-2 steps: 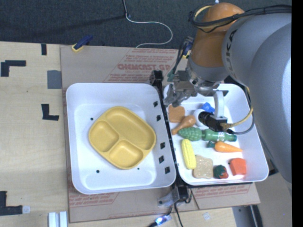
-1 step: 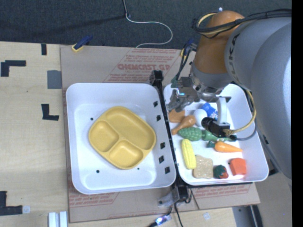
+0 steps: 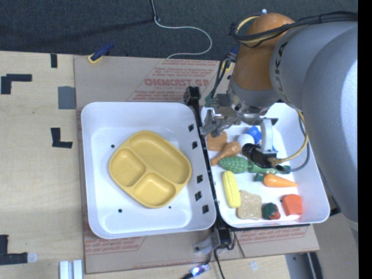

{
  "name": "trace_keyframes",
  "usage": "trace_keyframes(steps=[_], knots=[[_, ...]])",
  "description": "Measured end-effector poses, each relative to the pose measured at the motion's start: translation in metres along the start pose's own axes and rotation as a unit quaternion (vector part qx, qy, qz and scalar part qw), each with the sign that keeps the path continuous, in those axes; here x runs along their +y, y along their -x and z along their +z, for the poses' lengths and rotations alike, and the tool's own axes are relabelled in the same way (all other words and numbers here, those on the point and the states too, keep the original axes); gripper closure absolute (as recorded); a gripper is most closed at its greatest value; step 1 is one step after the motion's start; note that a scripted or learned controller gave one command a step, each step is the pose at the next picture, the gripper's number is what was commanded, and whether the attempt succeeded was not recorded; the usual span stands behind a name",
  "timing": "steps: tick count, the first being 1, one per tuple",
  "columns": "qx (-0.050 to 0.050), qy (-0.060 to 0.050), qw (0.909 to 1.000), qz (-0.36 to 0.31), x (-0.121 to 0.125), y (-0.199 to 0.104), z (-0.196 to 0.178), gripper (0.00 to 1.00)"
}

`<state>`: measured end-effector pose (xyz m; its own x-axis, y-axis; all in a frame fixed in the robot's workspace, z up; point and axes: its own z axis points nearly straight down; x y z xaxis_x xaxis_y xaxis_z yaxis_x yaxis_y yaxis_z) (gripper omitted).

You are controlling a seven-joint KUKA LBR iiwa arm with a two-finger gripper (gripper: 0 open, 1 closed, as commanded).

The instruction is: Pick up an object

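Pincer (image 3: 216,121) hangs over right bin's (image 3: 317,211) upper left corner, finger state unclear; toy foods cluster below. Descending squarely onto nearest orange piece (image 3: 224,150), away from the wall, seems wisest.

claw (image 3: 218,122) low over toy foods in right bin (image 3: 317,211); yellow tray (image 3: 150,168) left.

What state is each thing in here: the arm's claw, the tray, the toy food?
Claw: low over the right bin's upper-left corner, nothing seen between its fingers.
Yellow plastic divided tray: flat in the left white bin, compartments up.
Yellow toy corn cob: lying flat in the right white bin.
Orange toy carrot: lying flat.
Orange toy block: resting on the bin floor.
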<state>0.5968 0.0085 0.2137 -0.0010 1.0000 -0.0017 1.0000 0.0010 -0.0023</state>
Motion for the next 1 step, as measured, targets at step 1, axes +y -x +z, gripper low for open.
trace_keyframes(steps=[1], knots=[[0.001, 0.0, 1.0, 0.0, -0.0102, -0.0043, -0.0139, 1.0]])
